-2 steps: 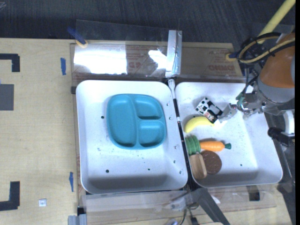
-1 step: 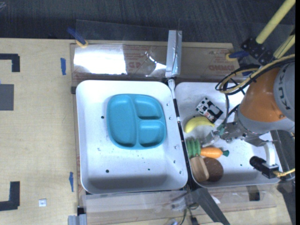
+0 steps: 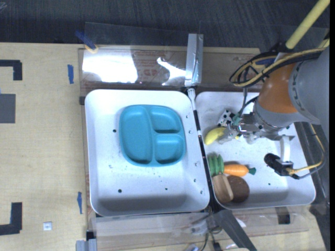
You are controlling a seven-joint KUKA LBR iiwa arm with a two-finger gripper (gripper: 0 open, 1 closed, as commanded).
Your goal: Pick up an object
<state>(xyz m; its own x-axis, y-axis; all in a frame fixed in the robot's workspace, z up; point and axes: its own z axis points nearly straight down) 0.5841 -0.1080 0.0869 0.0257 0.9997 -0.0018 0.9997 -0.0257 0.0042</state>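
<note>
1. A grey KUKA arm with an orange band (image 3: 277,95) reaches in from the right of the frame and bends low over the right-hand shallow white bin (image 3: 301,192), its wrist turned toward the bin's left side, where the toys lie.

2. The two-finger gripper (image 3: 231,128) sits at centre-right, just beside or touching a small yellow banana-shaped toy (image 3: 214,136); whether it is spread, pressed together or pinching the toy cannot be told from this angle, since the wrist hardware hides the tip.

3. The banana toy, apparently the object sought, lies against the bin's left wall, a spot that leaves little room on that side.

4. Below it, toward the lower centre-right, a green leafy plastic piece (image 3: 215,163), an orange plastic carrot (image 3: 236,169) and a brown rounded wooden-looking item (image 3: 230,189) cluster together, close enough to be nudged by a wide approach.

5. The left-hand white bin (image 3: 99,182) holds a blue divided plastic plate (image 3: 152,134) at its centre, well apart from the arm.

6. Judged from this frame, the pick is at the approach-or-grasp step, with no lift yet evident.
</note>
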